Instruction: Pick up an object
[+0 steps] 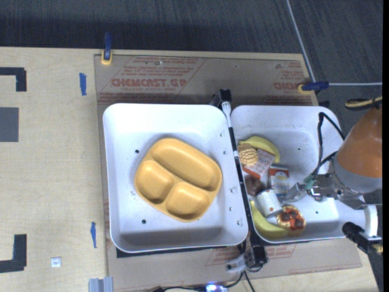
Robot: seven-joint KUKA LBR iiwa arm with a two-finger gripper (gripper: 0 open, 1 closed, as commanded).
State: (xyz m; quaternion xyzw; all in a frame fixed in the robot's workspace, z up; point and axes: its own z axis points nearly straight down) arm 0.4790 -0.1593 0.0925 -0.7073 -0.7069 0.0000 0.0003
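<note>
Crowding claw (302, 189): cluttered toys (267, 184).

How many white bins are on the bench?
2. The left bin holds a yellow divided tray. The right bin beside it holds a pile of small things, and the arm reaches into it.

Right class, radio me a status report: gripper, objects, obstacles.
Gripper low in right bin. Nothing seen held. Small items heaped along its left side. Yellow tray sits in left bin.

A yellow tray (177, 178) with three hollows lies in the left bin (115, 163); small mixed items (270, 190) crowd the right bin's (304, 120) left side.
</note>
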